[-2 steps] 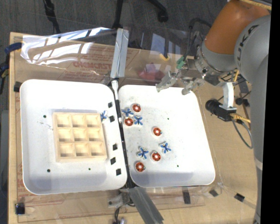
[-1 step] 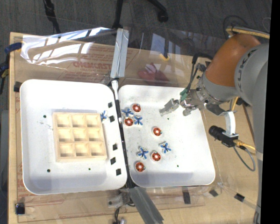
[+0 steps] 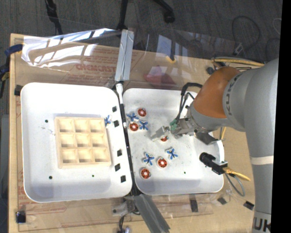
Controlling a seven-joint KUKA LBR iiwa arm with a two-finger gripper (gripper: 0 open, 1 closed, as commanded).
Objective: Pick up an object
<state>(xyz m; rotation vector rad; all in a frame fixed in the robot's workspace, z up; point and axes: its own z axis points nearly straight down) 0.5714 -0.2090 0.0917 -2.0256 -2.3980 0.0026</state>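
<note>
Camera view: risks clipping the rim of the small red ring (image 3: 164, 138) mid right bin (image 3: 195, 184) and skidding it away, with gripper (image 3: 160, 134) low right over it, opening impossible to tell, blue jack (image 3: 171, 152) near.

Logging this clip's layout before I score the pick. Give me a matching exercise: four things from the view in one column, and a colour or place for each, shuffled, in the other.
Things:
1. wooden tray
2. rings
3. cross-shaped pieces
4. gripper

Colour or place:
a. blue
b. over the middle of the right bin
c. in the middle of the left bin
d. red

Pairs: 1-c, 2-d, 3-a, 4-b.
</note>
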